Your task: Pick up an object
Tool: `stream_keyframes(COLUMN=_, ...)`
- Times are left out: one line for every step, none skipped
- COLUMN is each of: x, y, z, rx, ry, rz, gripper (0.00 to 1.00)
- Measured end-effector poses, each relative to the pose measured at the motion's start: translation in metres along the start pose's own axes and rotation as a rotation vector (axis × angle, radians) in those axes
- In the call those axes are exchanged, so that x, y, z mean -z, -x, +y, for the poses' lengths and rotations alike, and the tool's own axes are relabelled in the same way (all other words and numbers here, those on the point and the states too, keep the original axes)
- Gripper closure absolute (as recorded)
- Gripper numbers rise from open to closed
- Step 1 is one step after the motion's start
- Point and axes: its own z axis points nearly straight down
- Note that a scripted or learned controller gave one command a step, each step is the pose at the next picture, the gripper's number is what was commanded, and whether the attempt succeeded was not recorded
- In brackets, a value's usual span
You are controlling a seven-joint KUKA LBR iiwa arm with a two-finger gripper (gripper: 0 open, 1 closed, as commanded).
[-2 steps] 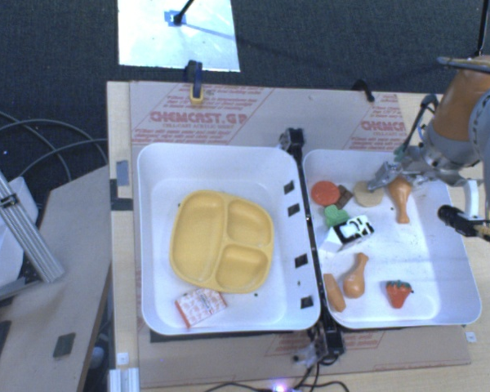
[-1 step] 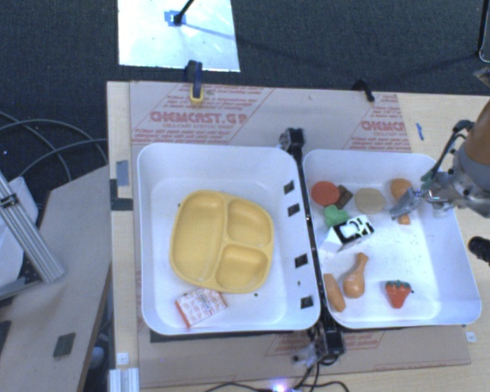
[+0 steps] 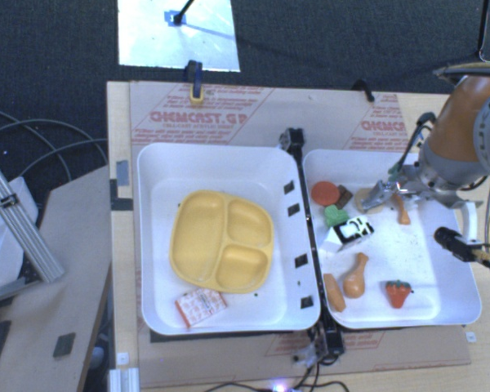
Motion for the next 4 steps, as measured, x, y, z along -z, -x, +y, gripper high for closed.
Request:
stream_keyframes(x=-0.015, y=-0.026, z=-0.053, rx=-0.003, ry=0.004, rz=-0.002, gripper=0.00)
stream_keyframes(x=-0.028, y=-0.033, z=-0.118, rx=-0.008, ry=-0.007, rz=0.002, gripper=0.00)
stream_keyframes(x=-0.017, y=-0.033, z=-0.114, rx=-0.006, ry=0.001, rz=0.000, gripper=1.00)
stream_keyframes(x=-0.028, y=-0.087, z=-0.123, rx=-0.001, ry=-0.003, rz=0.001, gripper=1.00)
